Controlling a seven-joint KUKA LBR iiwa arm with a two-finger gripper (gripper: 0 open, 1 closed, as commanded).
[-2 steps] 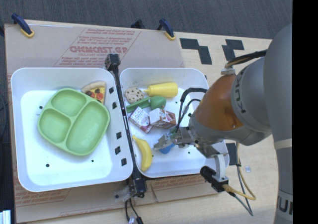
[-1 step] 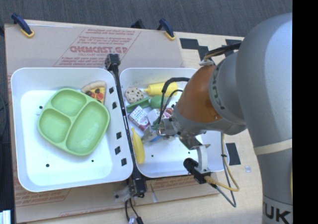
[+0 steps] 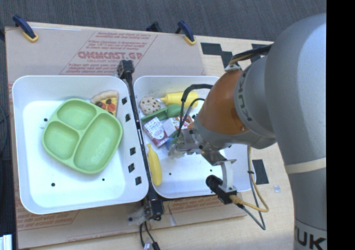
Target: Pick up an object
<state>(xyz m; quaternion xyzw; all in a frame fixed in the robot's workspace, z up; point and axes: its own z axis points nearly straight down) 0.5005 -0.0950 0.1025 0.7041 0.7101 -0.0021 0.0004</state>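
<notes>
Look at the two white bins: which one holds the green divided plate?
The left bin. It holds the green divided plate with a toy pizza slice beside it, while the right bin holds a banana and small packets.

The cardboard sheet (image 3: 111,49) under the bins bears red print reading "CHEMCAST GP"; the arm (image 3: 302,132) shows "KU" at its base.
</notes>
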